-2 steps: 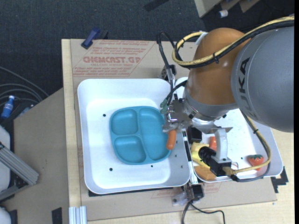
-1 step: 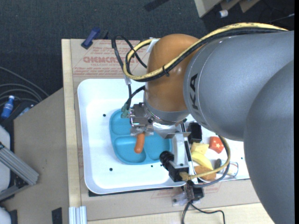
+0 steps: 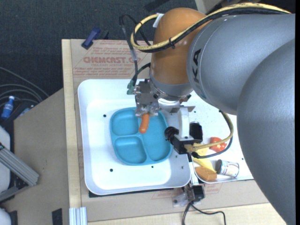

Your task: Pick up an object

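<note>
Grey arm (image 3: 253, 64) nearest | claw (image 3: 146, 112) pinching orange carrot (image 3: 144, 123) – above blue tray (image 3: 136, 144) | board reads "CHEMCAST" (image 3: 108, 59)

I see the divided tray (image 3: 136, 146) lying in the left bin (image 3: 93, 139). The carrot (image 3: 144, 123) hangs over the tray's rear compartment, under my tool (image 3: 146, 110). The right bin (image 3: 220, 121) holds a tube (image 3: 228, 168) near its front.

The arm (image 3: 243, 64) covers most of the right bin (image 3: 225, 179) and runs off the top and right edges. A small tube (image 3: 228, 168) beside an orange lump (image 3: 206, 173) carries a label too small to read.
</note>
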